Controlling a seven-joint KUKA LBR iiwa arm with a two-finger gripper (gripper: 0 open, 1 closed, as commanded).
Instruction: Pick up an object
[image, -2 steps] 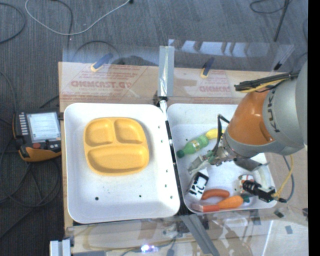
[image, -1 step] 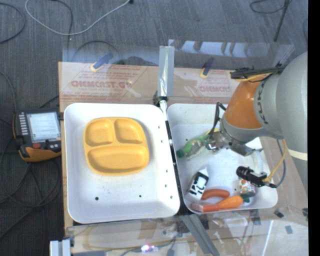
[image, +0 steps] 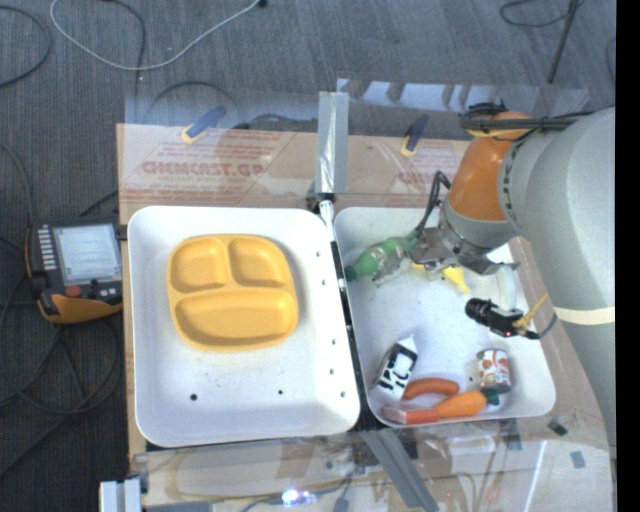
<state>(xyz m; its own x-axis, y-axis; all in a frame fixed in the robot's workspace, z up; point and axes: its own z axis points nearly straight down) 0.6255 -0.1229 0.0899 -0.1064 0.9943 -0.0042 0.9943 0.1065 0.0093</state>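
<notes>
Bench topped with cardboard, on dark carpet, carrying two white bins.
Left bin (image: 160, 400): one yellow divided plate (image: 235, 290).
Right bin (image: 430, 320): green bottle-like object (image: 372, 262) at upper left. Along the lower edge sit a black-and-white carton (image: 397, 368), red sausage (image: 430, 388), carrot (image: 452, 406) and small can (image: 493, 370).
Gripper (image: 428, 250): just beside the green object's right end. Its width cannot be told, and no hold is evident.
Handling note: the green object is the likely target. Centre over its body, stay off the bin wall, and close firmly before lifting.
</notes>
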